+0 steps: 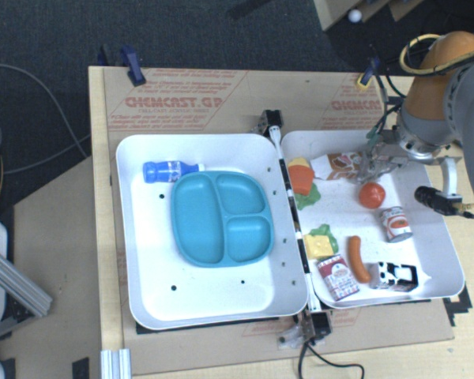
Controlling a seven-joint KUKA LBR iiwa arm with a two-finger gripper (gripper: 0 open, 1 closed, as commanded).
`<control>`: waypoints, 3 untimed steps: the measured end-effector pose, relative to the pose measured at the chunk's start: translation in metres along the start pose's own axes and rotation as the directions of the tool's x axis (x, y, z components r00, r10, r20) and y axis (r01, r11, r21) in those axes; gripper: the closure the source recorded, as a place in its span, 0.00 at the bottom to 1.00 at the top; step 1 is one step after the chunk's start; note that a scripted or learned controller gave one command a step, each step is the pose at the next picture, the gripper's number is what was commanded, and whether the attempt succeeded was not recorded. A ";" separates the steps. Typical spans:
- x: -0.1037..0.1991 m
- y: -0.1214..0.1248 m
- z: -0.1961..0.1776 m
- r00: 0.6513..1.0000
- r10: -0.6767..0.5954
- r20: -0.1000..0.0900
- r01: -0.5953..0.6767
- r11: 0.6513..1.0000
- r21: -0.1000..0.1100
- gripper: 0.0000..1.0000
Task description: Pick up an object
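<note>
The right bin (pixel 450 247) holds several small items. A red tomato (pixel 371 195) lies near its middle, a small can (pixel 396 224) just right of it, and an orange sausage (pixel 358 259) below. A red box (pixel 337 277) and a black-and-white carton (pixel 396 275) lie at the front. An orange and green burger toy (pixel 302 178) and a yellow and green piece (pixel 320 243) sit along the left wall. My gripper (pixel 369 166) hangs low at the back of this bin, over a printed packet (pixel 344 164) and just above the tomato.
The left bin (pixel 134 235) holds a blue divided plate (pixel 221 215) and a blue bottle (pixel 170 170) lying on its side behind it. The arm (pixel 434 93) comes in from the upper right. A black part (pixel 434 200) sticks out over the right bin's right side.
</note>
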State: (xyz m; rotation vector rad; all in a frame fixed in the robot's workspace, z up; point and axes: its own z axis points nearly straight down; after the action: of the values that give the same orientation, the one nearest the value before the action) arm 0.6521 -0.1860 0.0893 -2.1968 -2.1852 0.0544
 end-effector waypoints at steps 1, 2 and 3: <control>0.000 0.001 -0.001 1.000 0.000 0.000 0.000 1.000 -0.002 0.00; 0.035 -0.041 0.007 1.000 -0.006 0.005 0.006 0.998 -0.054 0.00; 0.044 -0.076 0.009 1.000 -0.004 0.004 0.005 0.999 -0.053 0.00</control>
State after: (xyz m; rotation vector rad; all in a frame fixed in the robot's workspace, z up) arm 0.5760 -0.1420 0.0845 -2.2211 -2.2194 0.0006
